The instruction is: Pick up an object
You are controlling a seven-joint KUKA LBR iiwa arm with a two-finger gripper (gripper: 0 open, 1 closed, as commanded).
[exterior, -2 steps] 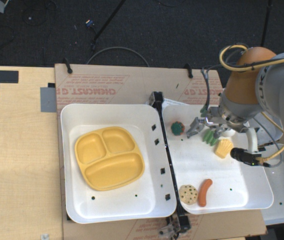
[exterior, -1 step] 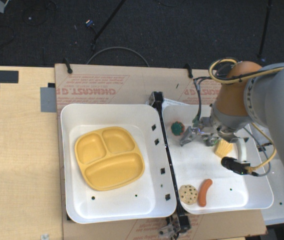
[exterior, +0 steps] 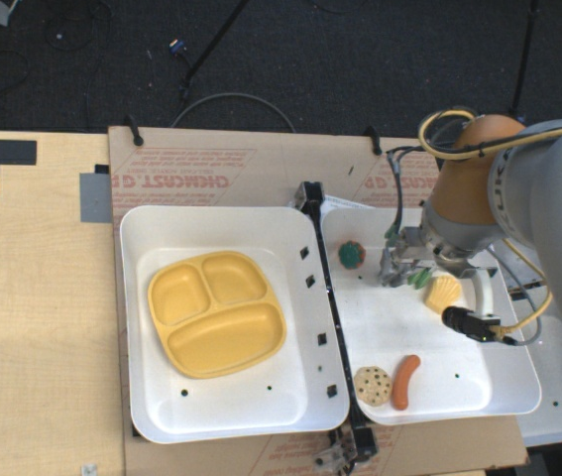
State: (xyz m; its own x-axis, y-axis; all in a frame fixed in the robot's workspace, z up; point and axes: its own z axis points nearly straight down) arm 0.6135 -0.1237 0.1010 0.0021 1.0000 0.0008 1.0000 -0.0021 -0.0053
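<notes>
Lying just beside tool (exterior: 396, 269): yellow object (exterior: 442, 292)

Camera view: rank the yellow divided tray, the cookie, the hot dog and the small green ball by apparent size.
1. yellow divided tray, by far
2. cookie and hot dog, too close to rank
3. green ball

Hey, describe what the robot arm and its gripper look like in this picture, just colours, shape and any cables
The arm is thick, rounded and grey, with an orange band above the wrist. Yellowish and dark cables loop beside that band, and more run under the wrist. The gripper is a small grey metal piece with dark parts.
</notes>
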